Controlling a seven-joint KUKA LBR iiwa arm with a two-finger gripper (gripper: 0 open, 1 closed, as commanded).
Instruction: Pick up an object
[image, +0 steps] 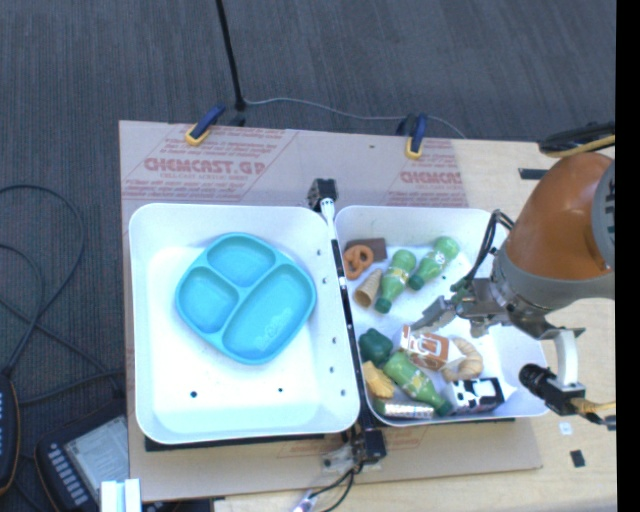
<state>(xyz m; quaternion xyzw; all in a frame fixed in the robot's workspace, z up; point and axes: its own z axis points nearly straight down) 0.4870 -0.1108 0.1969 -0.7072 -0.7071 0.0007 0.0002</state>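
Carton beneath end effector.

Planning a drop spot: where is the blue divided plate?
The blue three-compartment plastic plate lies in the left white bin, near its middle.

A robotics lab is suggested: a clamped board on the bench, grey carpet and loose cables at nine o'clock.
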